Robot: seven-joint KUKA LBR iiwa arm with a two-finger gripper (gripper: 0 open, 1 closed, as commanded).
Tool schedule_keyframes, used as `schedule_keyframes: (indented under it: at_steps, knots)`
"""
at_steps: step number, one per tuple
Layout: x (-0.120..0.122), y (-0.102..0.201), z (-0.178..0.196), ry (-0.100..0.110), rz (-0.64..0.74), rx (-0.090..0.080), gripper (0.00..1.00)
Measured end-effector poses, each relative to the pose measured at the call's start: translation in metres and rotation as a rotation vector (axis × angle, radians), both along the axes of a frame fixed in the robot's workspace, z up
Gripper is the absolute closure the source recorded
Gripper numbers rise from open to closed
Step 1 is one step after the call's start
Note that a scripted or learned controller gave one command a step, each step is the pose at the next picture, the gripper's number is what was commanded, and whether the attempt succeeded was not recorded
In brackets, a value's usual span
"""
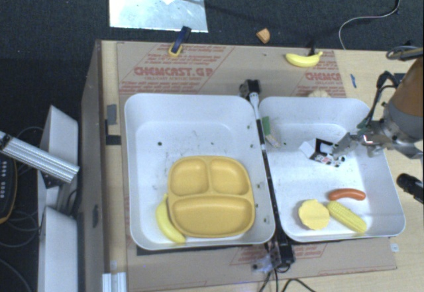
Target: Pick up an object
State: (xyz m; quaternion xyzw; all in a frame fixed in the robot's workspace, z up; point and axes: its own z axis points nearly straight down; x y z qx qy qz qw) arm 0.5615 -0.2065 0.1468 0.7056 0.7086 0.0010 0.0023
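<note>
Gripper [329, 153] low in right bin [384, 181], jaw state cannot be told | sausage [346, 194], corn cob [347, 216], yellow disc [313, 214] near front | divided plate [211, 195], banana [167, 220] in left bin [142, 151]

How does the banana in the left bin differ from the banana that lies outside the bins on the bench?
The banana in the left bin lies pressed against the yellow divided plate, while the banana on the bench lies alone on brown board behind the right bin. The first looks larger and runs nearly front to back; the second runs sideways, ends curling up. Both are yellow and curved.
</note>
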Motion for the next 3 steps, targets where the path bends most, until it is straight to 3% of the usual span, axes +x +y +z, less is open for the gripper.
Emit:
schedule_keyframes:
  at_steps: [1,2,3]
  knots:
    - [-0.046,0.000,-0.013,0.004,-0.003,0.001,0.00]
    - [-0.075,0.000,-0.005,0.003,-0.003,0.002,0.00]
    - [-0.039,0.000,-0.019,0.003,-0.001,0.001,0.00]
